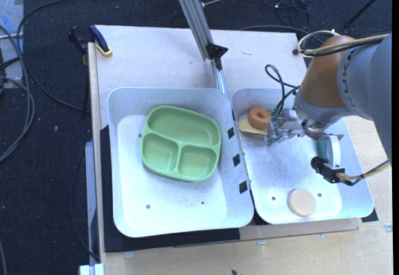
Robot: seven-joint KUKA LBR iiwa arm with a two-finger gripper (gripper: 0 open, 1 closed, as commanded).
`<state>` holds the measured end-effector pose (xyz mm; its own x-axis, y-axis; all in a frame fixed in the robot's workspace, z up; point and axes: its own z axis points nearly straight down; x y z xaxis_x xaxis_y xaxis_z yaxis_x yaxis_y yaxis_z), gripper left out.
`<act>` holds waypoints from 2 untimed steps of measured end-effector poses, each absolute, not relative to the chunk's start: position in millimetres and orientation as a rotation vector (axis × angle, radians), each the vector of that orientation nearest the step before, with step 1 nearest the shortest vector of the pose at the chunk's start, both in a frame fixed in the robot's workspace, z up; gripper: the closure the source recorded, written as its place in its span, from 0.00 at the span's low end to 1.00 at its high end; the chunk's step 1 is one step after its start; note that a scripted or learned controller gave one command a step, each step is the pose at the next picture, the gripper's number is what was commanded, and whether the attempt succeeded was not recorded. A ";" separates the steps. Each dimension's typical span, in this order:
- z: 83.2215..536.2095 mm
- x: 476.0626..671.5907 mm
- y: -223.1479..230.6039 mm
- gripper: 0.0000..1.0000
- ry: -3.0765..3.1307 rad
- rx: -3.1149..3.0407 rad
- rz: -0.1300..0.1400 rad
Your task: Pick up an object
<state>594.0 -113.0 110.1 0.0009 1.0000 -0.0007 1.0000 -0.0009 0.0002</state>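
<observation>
Two white bins share the tabletop; the pincer, grip state unclear, closes on a brown ring-shaped doughnut toy right of centre. Next, seemingly: grasp and lift.

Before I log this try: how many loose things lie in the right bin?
3: a doughnut by the left wall, a yellow piece under it, a pale disc near the front. The arm may hide more.

Divided tray in left bin. Doughnut at back-left of right bin, gripper just beside. Disc near front.
</observation>
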 end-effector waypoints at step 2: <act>195.8 597.1 -106.8 1.00 2.221 2.216 0.004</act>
